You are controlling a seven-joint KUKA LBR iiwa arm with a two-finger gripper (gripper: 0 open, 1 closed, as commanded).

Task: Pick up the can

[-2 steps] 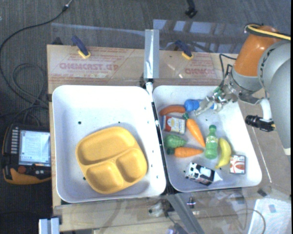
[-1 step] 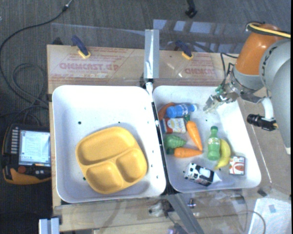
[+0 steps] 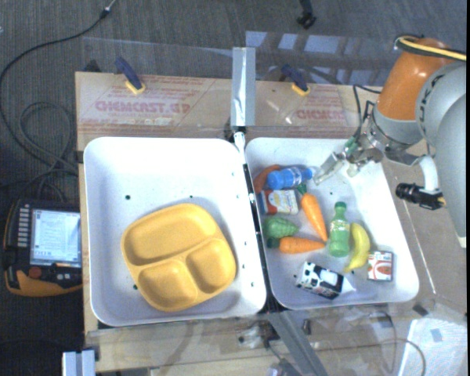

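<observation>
The can [image 3: 281, 202], with a red and white label, lies on its side at the left of the right bin [image 3: 384, 202], just under a blue bottle [image 3: 289, 177]. My gripper [image 3: 338, 165] hangs over the bin's upper middle, right of the blue bottle and up-right of the can. Its fingers [image 3: 326, 171] are spread apart and open, with nothing between them. The grey arm with its orange band [image 3: 407, 84] comes in from the upper right.
Around the can lie two carrots [image 3: 314, 215], a green pepper-like toy [image 3: 280, 227], a green bottle [image 3: 339, 230], a banana [image 3: 361, 246], a red carton [image 3: 381, 265] and a black-and-white box [image 3: 322, 280]. A yellow divided plate [image 3: 178, 254] sits in the left bin [image 3: 110, 178].
</observation>
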